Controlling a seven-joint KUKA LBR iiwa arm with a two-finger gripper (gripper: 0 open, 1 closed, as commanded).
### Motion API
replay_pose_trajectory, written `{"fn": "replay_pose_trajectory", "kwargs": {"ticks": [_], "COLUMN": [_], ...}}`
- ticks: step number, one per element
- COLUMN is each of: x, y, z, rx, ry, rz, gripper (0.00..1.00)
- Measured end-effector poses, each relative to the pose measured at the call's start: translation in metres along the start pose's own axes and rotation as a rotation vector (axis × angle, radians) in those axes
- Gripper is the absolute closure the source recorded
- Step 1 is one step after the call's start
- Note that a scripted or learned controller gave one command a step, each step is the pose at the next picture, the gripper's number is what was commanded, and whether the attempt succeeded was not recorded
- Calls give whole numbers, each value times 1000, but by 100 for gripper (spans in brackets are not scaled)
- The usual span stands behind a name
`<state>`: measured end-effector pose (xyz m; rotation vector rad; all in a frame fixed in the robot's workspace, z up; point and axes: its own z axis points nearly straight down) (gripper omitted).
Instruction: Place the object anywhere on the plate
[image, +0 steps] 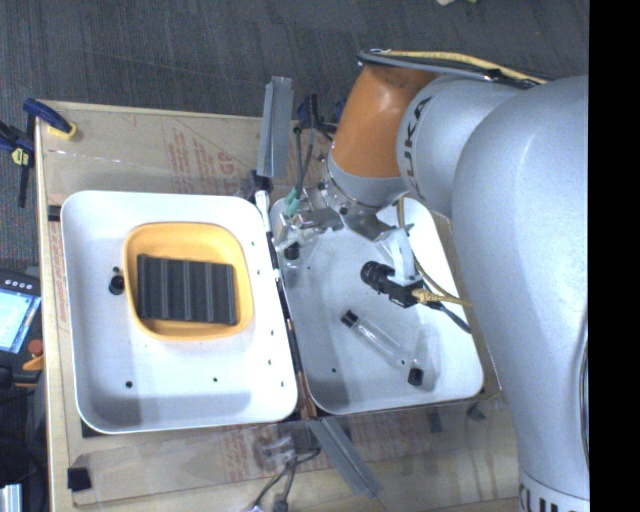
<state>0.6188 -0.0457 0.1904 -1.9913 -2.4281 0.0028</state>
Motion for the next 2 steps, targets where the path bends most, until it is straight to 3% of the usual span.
{"fn": "replay_pose_trajectory", "kwargs": {"ticks": [1, 2], "x": [35, 34], "y": [-8, -8], "z": [0, 0], "rx": [3, 3], "ry": [1, 1], "rz": [-126, -126], "gripper": [100, 0]}}
